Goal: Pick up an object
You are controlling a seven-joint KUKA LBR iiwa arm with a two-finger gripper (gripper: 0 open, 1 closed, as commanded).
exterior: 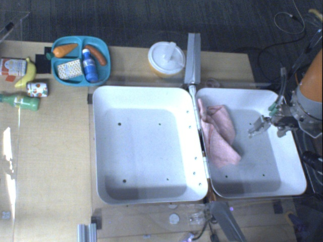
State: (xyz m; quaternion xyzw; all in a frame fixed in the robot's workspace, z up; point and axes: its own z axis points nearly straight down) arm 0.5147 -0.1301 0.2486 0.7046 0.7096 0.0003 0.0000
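Pink cloth (218,135) lies crumpled in the right bin (290,183), against that bin's left wall, just beside the divider between the two bins. It runs from near the top left corner down toward the middle of the bin floor, nothing touching it. The left bin (108,185) sits next to it, sharing the middle edge.

The arm (310,92) comes in from the right, over the right rim of the right bin. Its hand (258,126) hangs above the bin floor, to the right of the cloth and apart from it. The fingers look slightly parted with nothing between them, so the hand is released and grasps nothing.

On the wooden surface (50,165) behind the left bin stands a white lidded cup (166,58). Further left is a blue divided tray (81,60) holding a carrot, a small blue bottle and other toy foods. At the far left edge lie a banana (27,73), a small can (37,89), a green bottle (21,102) on its side and a small carton (12,66)
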